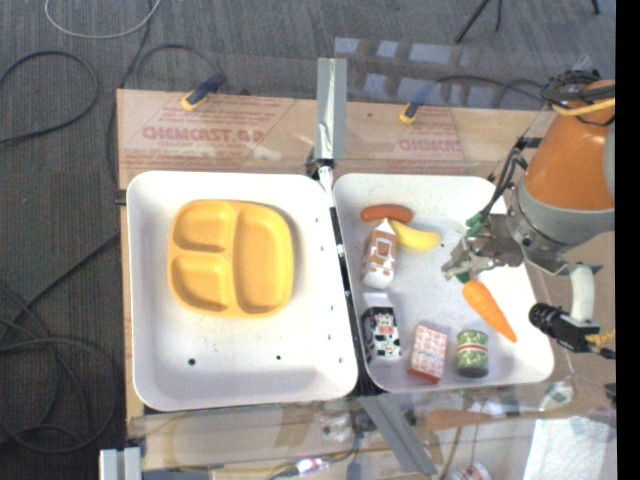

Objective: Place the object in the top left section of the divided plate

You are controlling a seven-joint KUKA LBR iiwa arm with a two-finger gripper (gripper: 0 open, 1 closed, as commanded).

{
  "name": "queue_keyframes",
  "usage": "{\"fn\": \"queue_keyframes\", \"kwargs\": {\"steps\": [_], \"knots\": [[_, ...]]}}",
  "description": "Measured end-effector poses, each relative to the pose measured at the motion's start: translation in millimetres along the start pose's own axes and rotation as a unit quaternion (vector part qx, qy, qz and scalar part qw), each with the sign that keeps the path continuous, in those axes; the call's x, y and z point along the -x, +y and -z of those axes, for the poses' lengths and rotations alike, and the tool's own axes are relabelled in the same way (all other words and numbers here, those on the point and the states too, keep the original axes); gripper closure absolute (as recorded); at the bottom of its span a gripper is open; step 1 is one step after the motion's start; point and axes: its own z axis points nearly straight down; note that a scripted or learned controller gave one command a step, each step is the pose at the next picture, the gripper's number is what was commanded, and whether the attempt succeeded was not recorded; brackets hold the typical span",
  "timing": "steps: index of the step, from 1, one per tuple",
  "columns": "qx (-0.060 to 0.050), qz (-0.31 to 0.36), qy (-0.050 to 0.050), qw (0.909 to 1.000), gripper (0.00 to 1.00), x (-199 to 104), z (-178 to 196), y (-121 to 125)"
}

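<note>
The gripper (470, 260) hovered by the carrot (489, 309), its grip unreadable; it needed centring over the carrot before closing.

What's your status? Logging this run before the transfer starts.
Gripper over right bin, just above carrot, nothing seen in it. Yellow divided plate in left bin. Bin walls between them.
</note>
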Motion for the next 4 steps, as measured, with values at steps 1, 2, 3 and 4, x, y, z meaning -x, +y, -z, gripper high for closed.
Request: {"fn": "queue_keyframes", "kwargs": {"steps": [1, 2, 3, 4], "knots": [[0.002, 0.081, -0.002, 0.9967, 1.0, -54, 201, -28], [-0.001, -0.026, -0.001, 0.9997, 1.0, -124, 3, -33], [-0.002, -0.078, -0.001, 0.9969, 1.0, -201, -12, -37], [-0.002, -0.06, -0.002, 0.9982, 1.0, -286, -27, -41]]}}
